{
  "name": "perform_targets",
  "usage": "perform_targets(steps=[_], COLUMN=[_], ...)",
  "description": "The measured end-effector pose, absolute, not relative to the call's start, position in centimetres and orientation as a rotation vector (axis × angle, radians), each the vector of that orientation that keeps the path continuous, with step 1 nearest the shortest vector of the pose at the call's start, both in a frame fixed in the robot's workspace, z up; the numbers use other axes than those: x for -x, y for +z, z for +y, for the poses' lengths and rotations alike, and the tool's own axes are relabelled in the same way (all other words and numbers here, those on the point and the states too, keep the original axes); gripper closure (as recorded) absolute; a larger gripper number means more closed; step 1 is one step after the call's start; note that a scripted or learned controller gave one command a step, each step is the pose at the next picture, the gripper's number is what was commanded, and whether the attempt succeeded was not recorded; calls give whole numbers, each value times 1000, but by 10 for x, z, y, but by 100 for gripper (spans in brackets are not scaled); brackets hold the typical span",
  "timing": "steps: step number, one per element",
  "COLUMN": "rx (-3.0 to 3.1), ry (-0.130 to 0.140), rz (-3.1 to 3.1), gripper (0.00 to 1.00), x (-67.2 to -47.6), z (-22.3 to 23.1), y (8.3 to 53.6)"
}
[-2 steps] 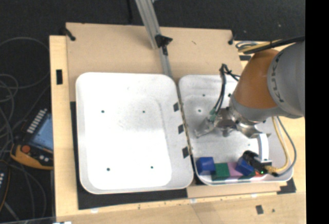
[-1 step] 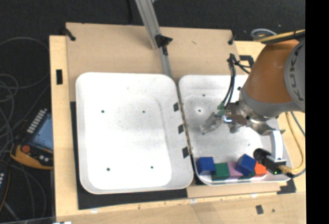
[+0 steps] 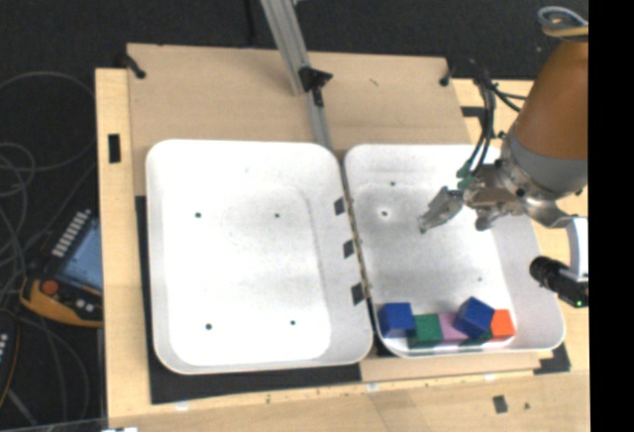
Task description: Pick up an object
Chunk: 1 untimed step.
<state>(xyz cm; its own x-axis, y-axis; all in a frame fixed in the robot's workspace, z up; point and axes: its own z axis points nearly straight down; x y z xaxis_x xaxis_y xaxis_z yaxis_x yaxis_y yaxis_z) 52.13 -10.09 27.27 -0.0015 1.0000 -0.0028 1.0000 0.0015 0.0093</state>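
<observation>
The gripper (image 3: 448, 209) hangs over the right bin (image 3: 396, 172), and I cannot tell if it is open or holding anything. The blocks (image 3: 448, 321) sit at six o'clock from it. It should drop straight onto one block, like the orange block (image 3: 503, 324).

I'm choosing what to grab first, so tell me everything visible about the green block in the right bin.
The green block is a small, plain cube-like piece with a matte look, material unclear. It sits on the floor of the right bin, against its near wall. A blue block is at its left and a pale purple piece at its right, both apparently touching it. The gripper hangs well away from it.
</observation>
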Motion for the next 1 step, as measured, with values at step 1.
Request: perform_targets(steps=[1], rx=[-2210], ry=[9], rz=[2218], gripper=[0], x=[-553], z=[-118], y=[362])
